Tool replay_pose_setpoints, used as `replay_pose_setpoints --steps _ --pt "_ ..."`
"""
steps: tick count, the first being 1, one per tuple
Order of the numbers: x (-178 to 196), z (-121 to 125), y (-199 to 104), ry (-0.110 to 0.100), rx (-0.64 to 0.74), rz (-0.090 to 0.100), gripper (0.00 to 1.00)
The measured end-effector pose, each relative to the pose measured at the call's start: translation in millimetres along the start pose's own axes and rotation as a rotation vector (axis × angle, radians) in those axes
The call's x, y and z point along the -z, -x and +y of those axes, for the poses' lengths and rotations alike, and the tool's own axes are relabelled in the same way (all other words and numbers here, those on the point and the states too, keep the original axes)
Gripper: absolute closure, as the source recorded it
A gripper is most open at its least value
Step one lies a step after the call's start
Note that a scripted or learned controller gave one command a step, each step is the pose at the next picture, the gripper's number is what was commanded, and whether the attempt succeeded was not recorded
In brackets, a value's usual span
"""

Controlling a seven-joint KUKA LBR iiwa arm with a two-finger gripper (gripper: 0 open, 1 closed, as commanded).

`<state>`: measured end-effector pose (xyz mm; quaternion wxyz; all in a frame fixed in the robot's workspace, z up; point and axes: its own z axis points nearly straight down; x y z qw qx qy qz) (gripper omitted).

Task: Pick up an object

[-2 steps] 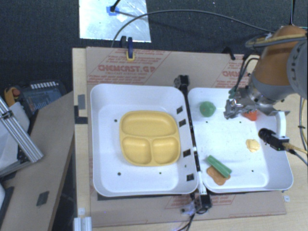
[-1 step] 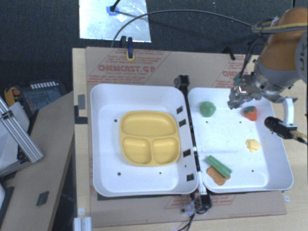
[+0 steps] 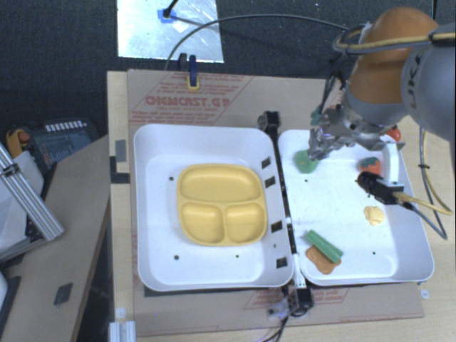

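The left bin [image 3: 142, 212] holds a yellow divided plate [image 3: 219, 204], lying flat near its middle with one long compartment toward the far edge and two smaller ones toward the near edge. In the right bin [image 3: 342, 212], a small round green piece [image 3: 306, 164] sits close to the far-left corner, just inside the wall shared with the other bin. The gripper [image 3: 317, 150] is low over this corner, its tip right at the green piece's upper right side; from this slant it cannot be told whether the gripper is apart, together or clamped on anything. Nearer the bin's near edge and left of its middle, a green block [image 3: 324, 246] lies at a diagonal, its lower end resting against an orange-tan piece [image 3: 323, 262]. Further right, a small pale yellow lump [image 3: 375, 214] lies alone near the right edge. A small orange and green piece [image 3: 370, 164] sits toward the far-right corner. The arm [image 3: 388, 55] reaches in above the bin's far edge.
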<state>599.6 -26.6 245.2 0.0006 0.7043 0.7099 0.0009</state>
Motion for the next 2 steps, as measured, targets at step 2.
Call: replay_pose_setpoints --steps 2 --pt "-26 -8 -106 -0.001 -0.002 0.000 1.00"
